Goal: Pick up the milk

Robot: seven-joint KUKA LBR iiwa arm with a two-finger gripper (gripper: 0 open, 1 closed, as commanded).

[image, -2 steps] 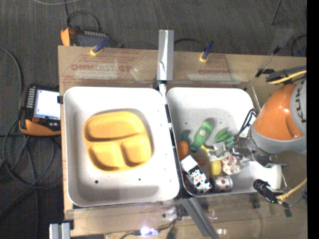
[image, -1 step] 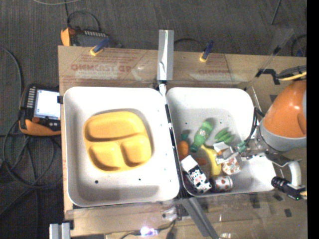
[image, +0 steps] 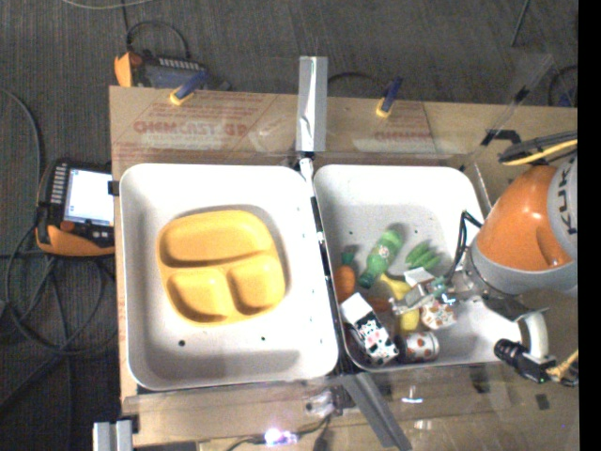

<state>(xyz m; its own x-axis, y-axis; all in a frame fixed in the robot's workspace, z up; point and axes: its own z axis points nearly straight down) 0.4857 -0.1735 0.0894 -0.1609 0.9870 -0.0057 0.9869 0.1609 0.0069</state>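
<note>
The milk is a small white carton with black cow spots. It lies on its side near the front left corner of the right bin. My gripper hangs low over the pile of toy food in that bin. It is to the right of the milk and a little farther back, and apart from it. Metal parts of the gripper overlap a yellow toy and a round red-and-white item.
A green bottle, a carrot, a green leafy toy and a red-and-white ball crowd around the milk. The left bin holds a yellow divided tray. The arm's orange band looms over the bin's right side.
</note>
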